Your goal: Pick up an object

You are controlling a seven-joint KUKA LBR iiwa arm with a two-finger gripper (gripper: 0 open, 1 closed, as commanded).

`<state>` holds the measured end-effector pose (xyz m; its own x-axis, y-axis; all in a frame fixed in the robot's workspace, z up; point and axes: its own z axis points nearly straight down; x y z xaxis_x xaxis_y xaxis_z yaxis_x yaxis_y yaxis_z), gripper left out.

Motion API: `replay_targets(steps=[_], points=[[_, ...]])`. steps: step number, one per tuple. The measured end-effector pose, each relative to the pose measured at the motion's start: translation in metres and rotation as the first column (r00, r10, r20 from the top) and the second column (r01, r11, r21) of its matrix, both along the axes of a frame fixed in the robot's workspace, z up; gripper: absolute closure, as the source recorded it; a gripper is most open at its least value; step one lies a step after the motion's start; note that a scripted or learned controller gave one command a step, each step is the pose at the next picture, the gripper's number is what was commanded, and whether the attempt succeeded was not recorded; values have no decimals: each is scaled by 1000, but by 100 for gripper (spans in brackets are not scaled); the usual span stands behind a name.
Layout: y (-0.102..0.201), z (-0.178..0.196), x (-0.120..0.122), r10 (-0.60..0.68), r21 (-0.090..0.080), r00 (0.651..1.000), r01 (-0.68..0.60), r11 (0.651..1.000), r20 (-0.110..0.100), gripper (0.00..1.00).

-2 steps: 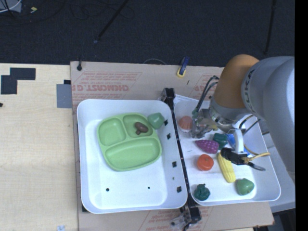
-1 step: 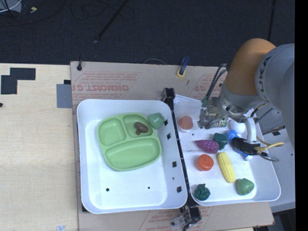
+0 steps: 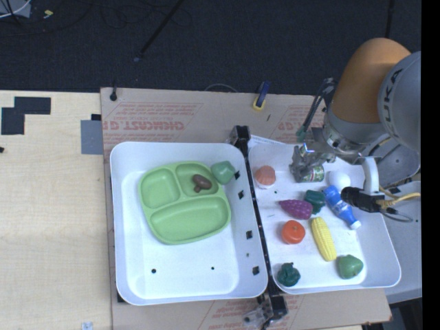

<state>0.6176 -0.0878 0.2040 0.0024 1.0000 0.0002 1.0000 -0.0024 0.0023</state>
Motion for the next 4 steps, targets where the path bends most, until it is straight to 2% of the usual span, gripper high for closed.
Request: replay_targets(steps=[1, 2, 3, 4], points=[[-1, 25, 0, 3, 0, 1000, -3, 1000, -1, 100], [55, 21, -29, 6, 3, 1000, -6, 1000, -8, 100], [95, 13, -54, 4, 2, 1000, -4, 1000, -8, 100], [87, 16, -50, 2, 0, 1000, -2, 1000, -4, 100]])
